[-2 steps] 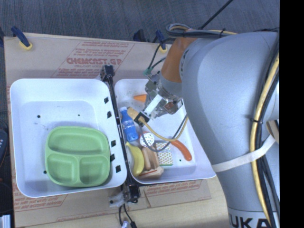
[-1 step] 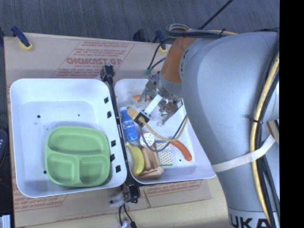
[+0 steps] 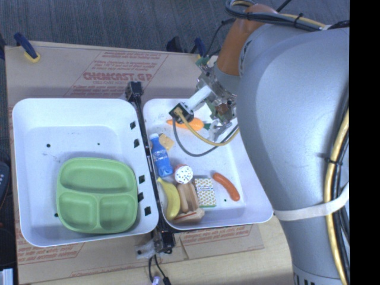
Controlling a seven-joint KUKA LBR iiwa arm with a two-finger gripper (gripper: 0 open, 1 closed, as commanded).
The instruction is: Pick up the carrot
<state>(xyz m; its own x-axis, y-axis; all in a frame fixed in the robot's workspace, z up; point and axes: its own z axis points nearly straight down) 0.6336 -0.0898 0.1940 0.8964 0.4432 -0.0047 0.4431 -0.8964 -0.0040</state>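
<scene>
The carrot is small and orange with a green tip at its right end. It lies near the back of the right bin, partly hidden by the arm's hardware. My gripper hangs low over the back of that bin, just to the right of the carrot's green end. The view does not settle whether it touches the carrot.
In the right bin lie a blue bottle, a small yellow piece, a white dotted disc, a banana, a bread roll, a checkered cracker and a red sausage. The left bin holds a green divided plate.
</scene>
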